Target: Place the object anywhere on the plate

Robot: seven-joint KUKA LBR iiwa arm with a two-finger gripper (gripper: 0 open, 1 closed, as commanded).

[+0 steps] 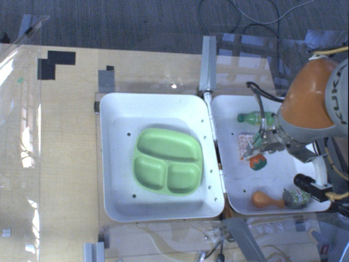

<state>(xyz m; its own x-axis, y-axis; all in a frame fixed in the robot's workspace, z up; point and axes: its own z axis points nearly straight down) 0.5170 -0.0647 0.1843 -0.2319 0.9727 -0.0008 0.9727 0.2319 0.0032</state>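
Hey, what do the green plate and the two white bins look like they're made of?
Green plate: probably moulded plastic, matte, with soft rounded compartment walls. White bins: likely thin formed plastic, smooth and slightly glossy, with rounded corners.

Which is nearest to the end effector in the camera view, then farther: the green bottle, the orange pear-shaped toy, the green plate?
1. Green bottle, just behind the end effector, right bin.
2. Orange pear-shaped toy, front of the right bin.
3. Green plate, left bin.
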